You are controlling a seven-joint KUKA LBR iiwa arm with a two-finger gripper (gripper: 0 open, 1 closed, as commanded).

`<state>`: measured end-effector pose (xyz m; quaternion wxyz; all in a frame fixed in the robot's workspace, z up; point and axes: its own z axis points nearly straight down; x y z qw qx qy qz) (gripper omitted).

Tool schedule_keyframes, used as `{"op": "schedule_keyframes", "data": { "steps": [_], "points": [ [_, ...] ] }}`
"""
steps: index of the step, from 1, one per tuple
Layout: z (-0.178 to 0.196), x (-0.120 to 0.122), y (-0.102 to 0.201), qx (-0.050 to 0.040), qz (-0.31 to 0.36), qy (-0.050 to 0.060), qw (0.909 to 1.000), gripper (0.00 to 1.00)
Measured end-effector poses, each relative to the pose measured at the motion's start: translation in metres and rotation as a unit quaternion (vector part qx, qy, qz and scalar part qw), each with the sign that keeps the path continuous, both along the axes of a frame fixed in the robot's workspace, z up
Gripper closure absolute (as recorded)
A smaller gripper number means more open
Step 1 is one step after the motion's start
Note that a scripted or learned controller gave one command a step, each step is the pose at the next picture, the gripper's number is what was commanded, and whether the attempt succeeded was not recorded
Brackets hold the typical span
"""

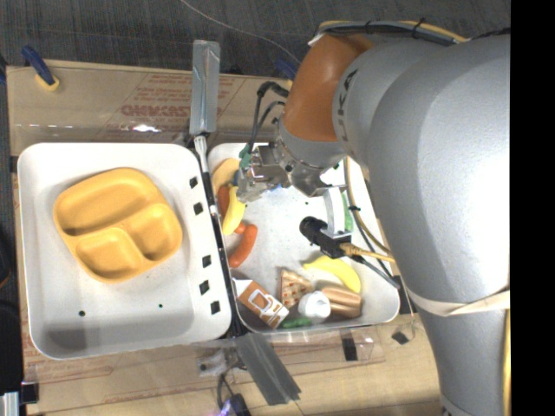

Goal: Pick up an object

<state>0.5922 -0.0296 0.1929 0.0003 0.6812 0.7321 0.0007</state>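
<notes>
Overhead, a left bin point(35, 232) holds a yellow divided tray point(117, 222). At three o'clock, the right bin point(282, 232) keeps toys bunched along its left wall: a curved yellow banana point(229, 199), the likely target. The gripper point(256, 173) hovers at its upper end; I cannot tell its spread.

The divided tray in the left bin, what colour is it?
Yellow-orange all over; the tray shows plainly in the camera view.

tray point(117, 222) in left bin point(43, 319), toys right
</notes>
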Motion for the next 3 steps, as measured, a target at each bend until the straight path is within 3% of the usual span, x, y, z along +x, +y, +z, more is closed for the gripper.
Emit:
{"op": "schedule_keyframes", "data": {
  "steps": [1,2,3],
  "points": [
    [0.100,0.052,-0.042,-0.0004,-0.158,0.000,0.9875,1.00],
    [0.180,0.018,-0.065,-0.0002,-0.221,-0.001,0.9754,1.00],
    [0.143,-0.039,-0.121,-0.0011,-0.205,0.004,0.9788,1.00]
  ]
}}
